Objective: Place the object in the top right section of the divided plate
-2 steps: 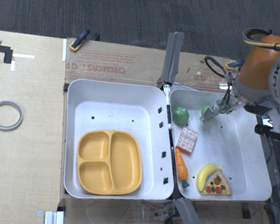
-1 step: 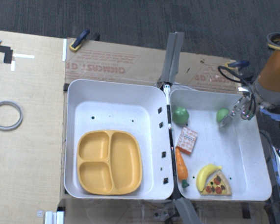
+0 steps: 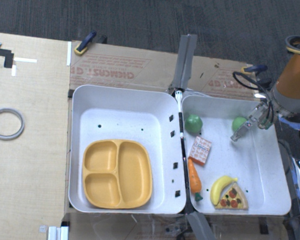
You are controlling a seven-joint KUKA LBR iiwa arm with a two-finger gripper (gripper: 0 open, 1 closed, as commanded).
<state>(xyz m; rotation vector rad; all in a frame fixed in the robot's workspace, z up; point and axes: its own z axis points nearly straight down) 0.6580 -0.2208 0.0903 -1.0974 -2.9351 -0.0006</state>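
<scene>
One hand (image 3: 239, 132) hovering in right bin (image 3: 268, 207), jaw state unclear, just beside green ball (image 3: 239, 123) | step: picking, ball not visibly gripped | next: securing ball, carrying to yellow divided plate (image 3: 117, 173), top right section

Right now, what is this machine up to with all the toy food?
A grey and orange robot arm reaches into the right bin, its gripper down beside a green ball near the back. A second green ball, a small red carton, a carrot, a banana and a pizza slice also lie there. The yellow divided plate sits in the left bin with nothing on it.
</scene>
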